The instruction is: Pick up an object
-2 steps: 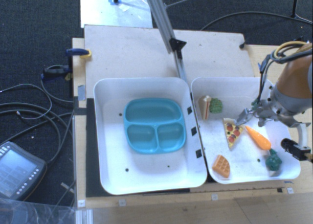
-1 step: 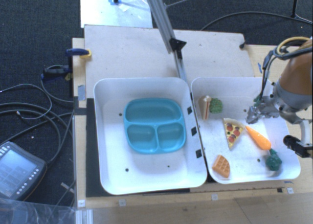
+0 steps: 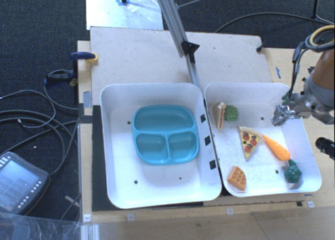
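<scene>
Pincer [image 3: 281,114] hangs over the right bin's [image 3: 314,181] far right side; I cannot tell what it grips, if anything. Nearest is the toy carrot [image 3: 276,147], just below beside the pizza slice [image 3: 249,141]; approaching across its narrow width should help.

Robotics lab: teach pendant [image 3: 21,180], loose cables [image 3: 31,123], clamped bench [image 3: 157,50].

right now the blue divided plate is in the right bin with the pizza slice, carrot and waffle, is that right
Not quite. The camera view shows the blue divided plate alone in the left bin. The pizza slice, carrot and waffle do lie in the right bin, where the gripper hangs near the far right corner.
</scene>
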### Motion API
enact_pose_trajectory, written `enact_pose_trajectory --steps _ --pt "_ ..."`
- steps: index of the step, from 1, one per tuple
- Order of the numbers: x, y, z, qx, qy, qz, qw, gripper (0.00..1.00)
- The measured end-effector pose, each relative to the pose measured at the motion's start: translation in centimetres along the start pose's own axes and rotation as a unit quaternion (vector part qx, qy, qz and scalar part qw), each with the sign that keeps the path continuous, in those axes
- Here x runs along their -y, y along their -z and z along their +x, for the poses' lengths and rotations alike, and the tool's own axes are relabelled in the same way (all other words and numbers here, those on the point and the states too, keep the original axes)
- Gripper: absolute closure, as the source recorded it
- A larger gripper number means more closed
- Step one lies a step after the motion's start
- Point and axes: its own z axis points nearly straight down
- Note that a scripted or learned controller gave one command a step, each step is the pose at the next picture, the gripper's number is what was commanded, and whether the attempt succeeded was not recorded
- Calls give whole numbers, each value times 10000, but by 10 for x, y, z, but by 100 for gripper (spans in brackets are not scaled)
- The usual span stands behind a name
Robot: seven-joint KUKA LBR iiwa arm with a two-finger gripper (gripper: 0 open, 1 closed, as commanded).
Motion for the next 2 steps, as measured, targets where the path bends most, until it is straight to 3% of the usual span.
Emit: enact_pose_trajectory --steps 1,2 --pt "-2 48 0 1 9 -2 10000 100" --pt "-28 45 45 -14 31 14 10000 100"
